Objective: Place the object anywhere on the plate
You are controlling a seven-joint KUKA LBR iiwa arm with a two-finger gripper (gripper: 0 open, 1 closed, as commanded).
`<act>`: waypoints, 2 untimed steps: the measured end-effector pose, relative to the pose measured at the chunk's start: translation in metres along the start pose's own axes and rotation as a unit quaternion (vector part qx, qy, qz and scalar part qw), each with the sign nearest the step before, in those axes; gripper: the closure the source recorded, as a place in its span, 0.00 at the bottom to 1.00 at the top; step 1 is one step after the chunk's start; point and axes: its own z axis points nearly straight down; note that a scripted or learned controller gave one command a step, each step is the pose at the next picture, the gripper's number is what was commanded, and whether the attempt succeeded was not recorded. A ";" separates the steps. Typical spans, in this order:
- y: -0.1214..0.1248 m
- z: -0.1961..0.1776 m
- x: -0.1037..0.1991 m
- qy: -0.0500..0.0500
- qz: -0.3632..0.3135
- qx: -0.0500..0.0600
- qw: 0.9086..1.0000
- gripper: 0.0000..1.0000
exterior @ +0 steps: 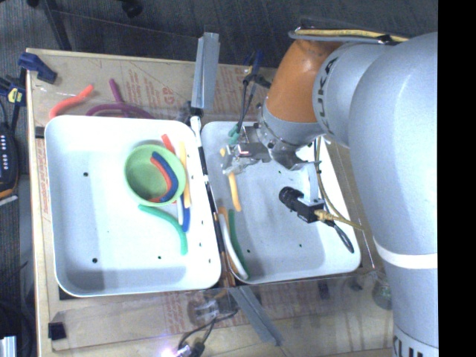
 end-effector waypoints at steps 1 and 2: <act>0.068 -0.025 0.050 -0.001 -0.071 -0.002 0.997 1.00; 0.068 -0.025 0.050 -0.001 -0.071 -0.002 0.997 0.00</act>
